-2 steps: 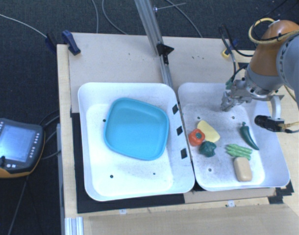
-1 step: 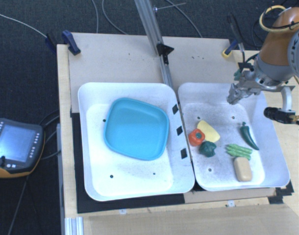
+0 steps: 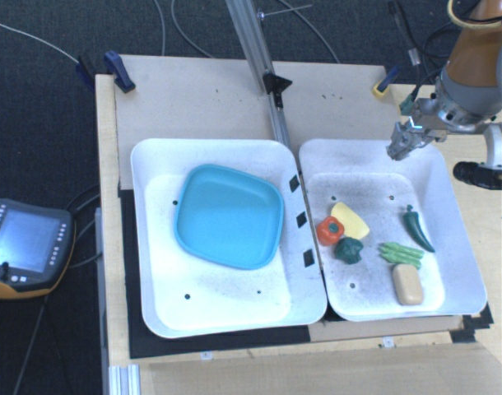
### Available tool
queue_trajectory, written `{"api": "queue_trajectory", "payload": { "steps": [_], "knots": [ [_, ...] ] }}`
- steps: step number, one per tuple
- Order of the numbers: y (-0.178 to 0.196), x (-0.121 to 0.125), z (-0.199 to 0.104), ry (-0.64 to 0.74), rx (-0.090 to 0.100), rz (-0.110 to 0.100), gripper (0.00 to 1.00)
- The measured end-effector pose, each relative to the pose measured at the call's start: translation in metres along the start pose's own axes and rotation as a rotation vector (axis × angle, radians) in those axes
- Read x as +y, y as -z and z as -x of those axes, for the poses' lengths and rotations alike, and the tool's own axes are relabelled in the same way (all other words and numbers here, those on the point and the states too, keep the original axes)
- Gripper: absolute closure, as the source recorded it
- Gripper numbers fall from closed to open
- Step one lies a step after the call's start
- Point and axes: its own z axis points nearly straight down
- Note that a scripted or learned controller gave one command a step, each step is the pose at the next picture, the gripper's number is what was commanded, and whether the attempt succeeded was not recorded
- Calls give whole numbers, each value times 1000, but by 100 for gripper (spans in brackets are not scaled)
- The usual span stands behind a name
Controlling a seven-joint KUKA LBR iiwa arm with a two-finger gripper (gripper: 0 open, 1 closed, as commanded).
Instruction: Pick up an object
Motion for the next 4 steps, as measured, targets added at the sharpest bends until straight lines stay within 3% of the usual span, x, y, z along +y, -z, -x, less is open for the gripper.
{"api": "queue_trajectory", "payload": {
  "steps": [1, 4],
  "knots": [
    [61, 8, 2, -1, 0, 1, 100],
    [70, 11, -149, 4, 2, -4, 100]
  ]
}}
